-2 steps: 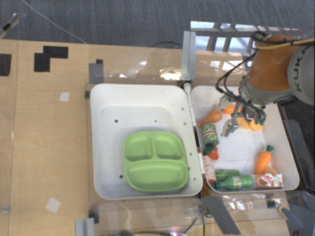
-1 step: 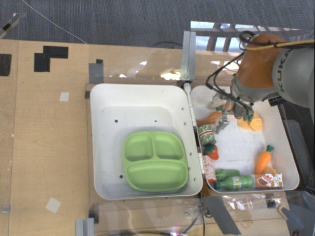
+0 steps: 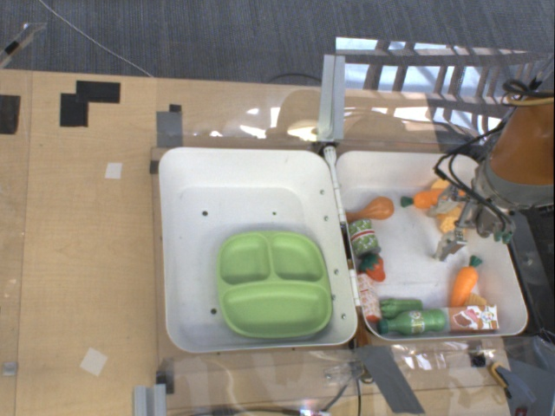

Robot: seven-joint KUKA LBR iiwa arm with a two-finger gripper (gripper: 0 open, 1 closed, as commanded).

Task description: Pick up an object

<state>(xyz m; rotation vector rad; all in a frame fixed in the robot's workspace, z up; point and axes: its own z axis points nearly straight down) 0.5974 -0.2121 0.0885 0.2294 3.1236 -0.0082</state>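
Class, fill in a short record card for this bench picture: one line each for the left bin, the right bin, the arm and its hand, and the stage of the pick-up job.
left bin: holds a green divided plate, lying flat toward the near side
right bin: toy food, including an orange pear, a carrot, two green bottles and a small carton
arm: reaches in from the right, above the right bin
hand: low over the right bin, beside the carrot; nothing seen between its fingers
stage: no object lifted yet

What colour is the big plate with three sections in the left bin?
The plate is light green. It shows plainly in the camera view, lying in the left white bin.
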